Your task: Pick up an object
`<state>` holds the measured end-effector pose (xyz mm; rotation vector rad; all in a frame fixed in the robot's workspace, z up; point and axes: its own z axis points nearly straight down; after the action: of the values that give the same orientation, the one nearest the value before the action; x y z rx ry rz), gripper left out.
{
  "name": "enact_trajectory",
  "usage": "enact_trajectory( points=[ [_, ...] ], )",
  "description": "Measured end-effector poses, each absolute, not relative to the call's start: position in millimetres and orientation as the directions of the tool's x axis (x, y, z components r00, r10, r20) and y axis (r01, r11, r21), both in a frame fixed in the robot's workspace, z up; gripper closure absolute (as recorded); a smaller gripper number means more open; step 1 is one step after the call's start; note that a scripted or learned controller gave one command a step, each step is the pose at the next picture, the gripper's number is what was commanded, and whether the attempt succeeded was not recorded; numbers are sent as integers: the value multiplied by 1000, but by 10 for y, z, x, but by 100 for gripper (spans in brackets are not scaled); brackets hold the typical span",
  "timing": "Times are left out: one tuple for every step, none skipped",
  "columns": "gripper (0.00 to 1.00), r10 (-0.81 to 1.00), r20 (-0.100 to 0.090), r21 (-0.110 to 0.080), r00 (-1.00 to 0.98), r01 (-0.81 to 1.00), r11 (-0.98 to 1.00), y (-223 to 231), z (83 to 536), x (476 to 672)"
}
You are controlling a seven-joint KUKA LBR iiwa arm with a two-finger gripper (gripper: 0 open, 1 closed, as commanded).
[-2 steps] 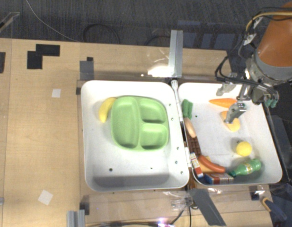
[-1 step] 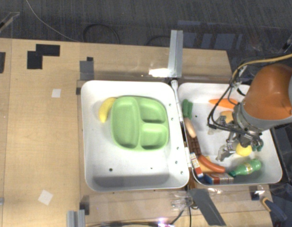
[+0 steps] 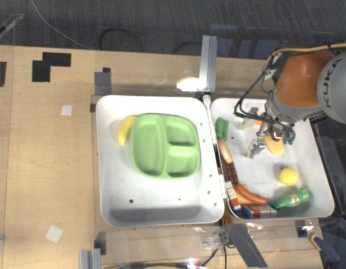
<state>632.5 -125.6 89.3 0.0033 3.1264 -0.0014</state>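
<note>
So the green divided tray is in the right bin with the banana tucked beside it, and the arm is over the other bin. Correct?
Not quite. The camera view shows the green divided tray in the left bin, not the right one. The banana does sit beside it, at its left edge, and the arm's tool is over the other bin.

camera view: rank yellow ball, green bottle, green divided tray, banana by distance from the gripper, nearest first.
From the gripper, in the right bin:
1. Yellow ball, right bin, just below the gripper.
2. Green bottle, right bin's near edge, beyond the ball.
3. Green divided tray, left bin's centre.
4. Banana, left bin, at the tray's far left side.
</note>
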Motion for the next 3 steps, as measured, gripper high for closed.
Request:
enact_trajectory(
  points=[
    [0, 115, 2, 0, -993, 115, 993, -1140, 889, 6655],
    [100, 111, -23, 0, -993, 111, 994, -1127, 1041, 6713],
    [100, 153, -25, 3, -988, 153, 988, -730, 2160, 6382]
  ],
)
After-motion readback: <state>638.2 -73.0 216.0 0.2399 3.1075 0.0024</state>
